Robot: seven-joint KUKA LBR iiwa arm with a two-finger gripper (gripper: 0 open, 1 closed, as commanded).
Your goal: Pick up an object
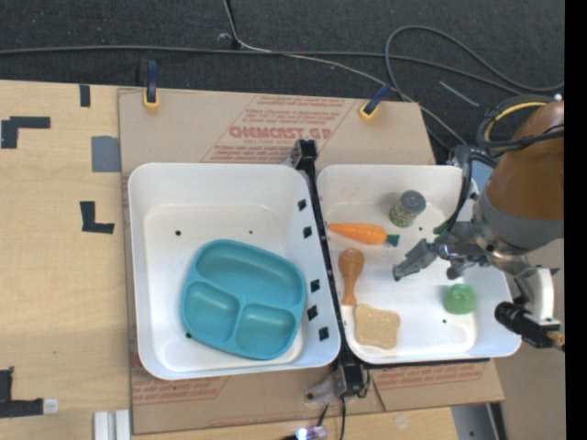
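Dark carpet [303, 7] lies behind the worktop [55, 246], with black cables [275, 49] trailing across it. On the pale wooden worktop sits a cardboard sheet [275, 126] printed in red and held by two yellow clamps [150, 97] at its far edge; black tape marks dot the wood to the left of the sheet.

Two shallow white bins rest on the cardboard, side by side, meeting at a black divider strip [314, 246].

Left bin [156, 191] — holds one item: a teal compartment plate [243, 298] with three sections, lying flat toward the near side.

Right bin [367, 180] — holds five items, placed here relative to the orange carrot [359, 235], which lies just right of the divider with its green tip pointing away from it. A small jar with a grey lid [406, 207] stands just beyond and to the right of the carrot. A tan wooden spoon-shaped piece [350, 273] lies directly nearer than the carrot, close beside it. A slice of toast [377, 326] lies nearer again, by the bin's front wall. A green round object [459, 298] sits well to the right of the carrot.

Gripper [413, 262] — over the right bin, to the right of the carrot, between the jar and the green object. Its dark fingers point toward the divider; nothing is visible between them, and how far they are parted cannot be determined.
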